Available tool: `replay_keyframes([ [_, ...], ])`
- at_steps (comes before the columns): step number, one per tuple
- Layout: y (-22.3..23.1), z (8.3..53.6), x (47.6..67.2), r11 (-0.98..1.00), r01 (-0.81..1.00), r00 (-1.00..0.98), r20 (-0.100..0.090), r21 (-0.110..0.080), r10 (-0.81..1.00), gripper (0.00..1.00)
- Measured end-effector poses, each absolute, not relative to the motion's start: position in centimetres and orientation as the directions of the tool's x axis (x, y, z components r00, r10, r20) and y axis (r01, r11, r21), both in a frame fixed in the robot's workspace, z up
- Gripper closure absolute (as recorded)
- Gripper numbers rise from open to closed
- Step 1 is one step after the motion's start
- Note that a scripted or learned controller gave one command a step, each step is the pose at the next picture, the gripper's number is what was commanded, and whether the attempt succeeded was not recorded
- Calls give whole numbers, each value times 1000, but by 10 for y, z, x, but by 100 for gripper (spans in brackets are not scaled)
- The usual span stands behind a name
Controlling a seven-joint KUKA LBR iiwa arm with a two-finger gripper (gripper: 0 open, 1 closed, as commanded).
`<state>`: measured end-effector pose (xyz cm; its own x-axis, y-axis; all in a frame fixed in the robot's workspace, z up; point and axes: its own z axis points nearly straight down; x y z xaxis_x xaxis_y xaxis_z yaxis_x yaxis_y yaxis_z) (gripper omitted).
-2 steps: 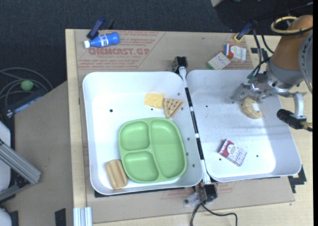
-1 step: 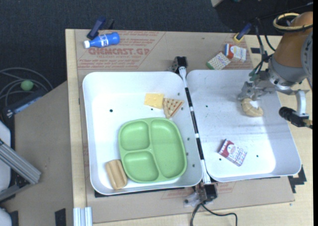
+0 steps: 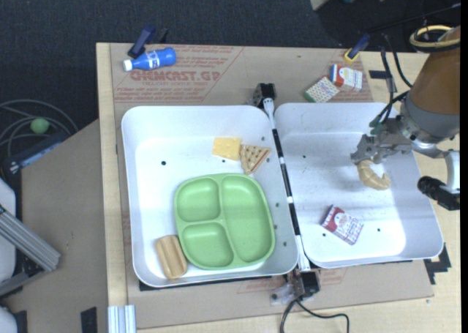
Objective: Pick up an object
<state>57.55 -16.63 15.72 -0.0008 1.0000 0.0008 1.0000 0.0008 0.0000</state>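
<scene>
Right of centre, the grey two-finger gripper (image 3: 374, 154) is poised directly above the tan, curved croissant-like piece (image 3: 374, 176), which is laid diagonally.

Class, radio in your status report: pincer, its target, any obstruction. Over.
Pincer low in right bin, right above croissant; grasp unconfirmed. Red packet lies nearer, apart. Nothing blocking.

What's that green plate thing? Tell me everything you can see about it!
The green plate is a pale green tray with rounded corners, and it looks like plastic. Raised ridges split it into three sections: two on top and one wide one below. It lies flat, turned a little, in the left white bin, toward the near side. A tan, ridged bread-like piece lies against its lower left corner.
</scene>
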Motion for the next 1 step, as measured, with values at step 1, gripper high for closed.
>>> replay_keyframes([
  [1, -93, 212, 598, 2, 1000, -2, 1, 2, 1000, 100],
])
